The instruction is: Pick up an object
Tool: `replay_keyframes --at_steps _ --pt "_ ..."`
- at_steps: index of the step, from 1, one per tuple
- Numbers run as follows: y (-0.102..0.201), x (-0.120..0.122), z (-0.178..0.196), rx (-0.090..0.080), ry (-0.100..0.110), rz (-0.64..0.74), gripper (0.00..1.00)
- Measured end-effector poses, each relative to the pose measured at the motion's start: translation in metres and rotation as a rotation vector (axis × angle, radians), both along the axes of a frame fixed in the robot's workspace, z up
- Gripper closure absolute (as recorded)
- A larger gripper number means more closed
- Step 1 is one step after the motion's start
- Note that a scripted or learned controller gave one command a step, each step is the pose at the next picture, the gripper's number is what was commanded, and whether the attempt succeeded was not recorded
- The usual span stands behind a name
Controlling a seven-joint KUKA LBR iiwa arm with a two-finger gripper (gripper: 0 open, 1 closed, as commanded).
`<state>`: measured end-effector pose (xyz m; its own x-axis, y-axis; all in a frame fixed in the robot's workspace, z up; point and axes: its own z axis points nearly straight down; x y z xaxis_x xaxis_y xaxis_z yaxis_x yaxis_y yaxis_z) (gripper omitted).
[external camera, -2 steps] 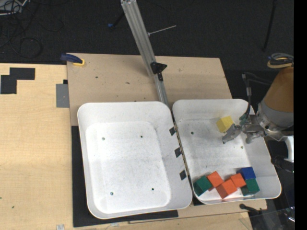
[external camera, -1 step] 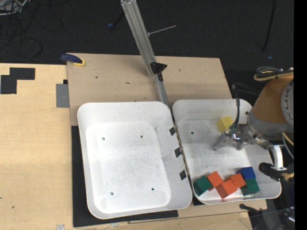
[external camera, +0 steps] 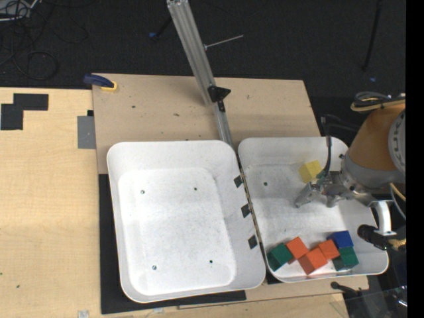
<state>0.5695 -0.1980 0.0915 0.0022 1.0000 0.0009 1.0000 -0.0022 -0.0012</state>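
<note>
My gripper [external camera: 315, 201] hangs low over the middle of the right bin [external camera: 285, 154], with the grey arm and its orange band [external camera: 377, 138] reaching in from the right. The fingers stand spread apart with nothing between them. A yellow block [external camera: 309, 171] lies just behind the gripper, up and to its left, beside the wrist and outside the fingers. Along the bin's front edge sits a cluster of blocks: a green one [external camera: 280, 255], an orange one [external camera: 297, 246], a red-orange one [external camera: 314, 261], another orange one [external camera: 329, 249], a blue one [external camera: 342, 239] and a dark green one [external camera: 345, 261].
The left bin [external camera: 172, 217] adjoins the right one, joined by black clips [external camera: 244, 209] along the shared rim. A slanted aluminium rail [external camera: 195, 48] rises behind the bins. A small blue and yellow tool [external camera: 99, 81] lies at the bench's back left corner.
</note>
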Motion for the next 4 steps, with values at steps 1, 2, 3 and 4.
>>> replay_keyframes --at_steps 1,2,3,4 --pt "-0.001 0.0 0.01 0.001 0.0 -0.004 1.0" --pt "-0.001 -0.001 0.052 -0.001 -0.003 0.002 1.0" --pt "0.005 -0.008 0.103 -0.001 -0.003 0.003 1.0" --pt "0.006 -0.006 0.166 -0.002 -0.006 0.004 1.0"
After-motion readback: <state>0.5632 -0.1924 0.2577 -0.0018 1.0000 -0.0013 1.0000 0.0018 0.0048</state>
